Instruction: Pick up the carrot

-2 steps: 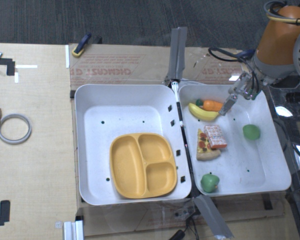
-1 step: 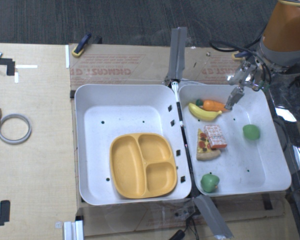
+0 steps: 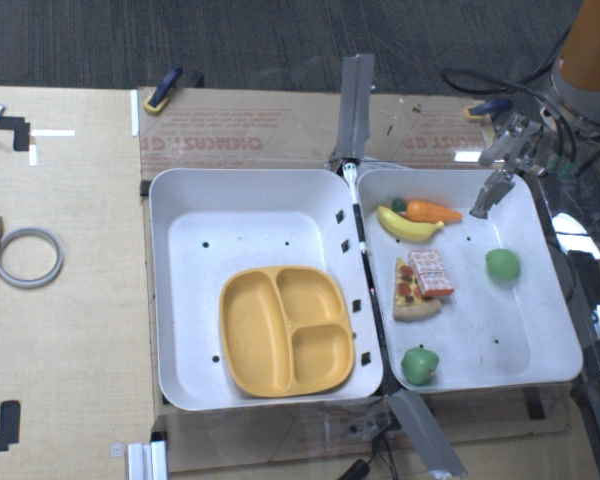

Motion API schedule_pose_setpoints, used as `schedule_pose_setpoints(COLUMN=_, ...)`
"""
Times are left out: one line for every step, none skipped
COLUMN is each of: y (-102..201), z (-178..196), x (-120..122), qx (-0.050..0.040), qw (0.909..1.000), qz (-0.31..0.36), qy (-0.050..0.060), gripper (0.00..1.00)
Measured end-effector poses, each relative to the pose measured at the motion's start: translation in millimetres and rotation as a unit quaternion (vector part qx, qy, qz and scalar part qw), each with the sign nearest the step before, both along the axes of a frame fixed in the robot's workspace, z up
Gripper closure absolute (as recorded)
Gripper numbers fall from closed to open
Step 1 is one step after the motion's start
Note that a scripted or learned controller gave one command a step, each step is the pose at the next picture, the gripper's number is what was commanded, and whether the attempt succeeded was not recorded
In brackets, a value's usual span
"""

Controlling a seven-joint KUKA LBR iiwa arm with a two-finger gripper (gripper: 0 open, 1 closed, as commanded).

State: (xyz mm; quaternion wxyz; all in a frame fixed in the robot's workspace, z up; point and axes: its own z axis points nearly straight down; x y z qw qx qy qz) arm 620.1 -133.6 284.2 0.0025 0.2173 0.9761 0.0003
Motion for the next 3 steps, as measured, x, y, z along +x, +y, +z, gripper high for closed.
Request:
schedule_pose_setpoints(y=-21.8, z=158.3, x=31.7, qx=-0.0007, qw=0.9945, qz=0.105, qy=0.0, gripper=0.0)
schedule_pose_setpoints(y=-22.2, z=167.1, x=33.1, qx=-0.0011, qw=0.9946, qz=0.104, qy=-0.002, gripper=1.0)
schedule_pose_setpoints(y=-13.3, z=157.2, x=26.9, qx=-0.0001, qw=0.9842, qz=0.177, qy=0.001, gripper=1.0)
